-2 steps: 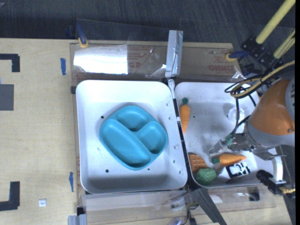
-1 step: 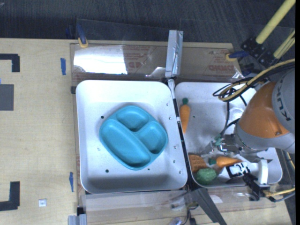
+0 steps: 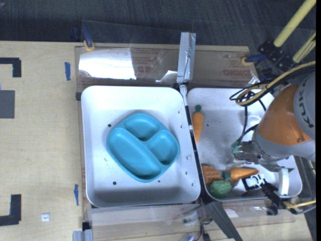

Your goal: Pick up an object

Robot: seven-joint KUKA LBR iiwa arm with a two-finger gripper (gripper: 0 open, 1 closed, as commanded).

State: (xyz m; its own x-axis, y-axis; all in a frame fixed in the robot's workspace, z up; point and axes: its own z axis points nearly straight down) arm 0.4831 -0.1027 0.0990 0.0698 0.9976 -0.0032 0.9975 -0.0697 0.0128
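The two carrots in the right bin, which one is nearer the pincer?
The carrot lying crosswise near the bin's front edge, beside the green item. It lies just below the arm's wrist; the other carrot lies lengthwise along the divider, farther away.

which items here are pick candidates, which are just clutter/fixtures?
Pick candidates, all in the right bin:
- carrot by the left wall
- second carrot near the arm's wrist
- green toy
- brown toy

Not for picking:
- blue divided plate in the left bin
- yellow pole
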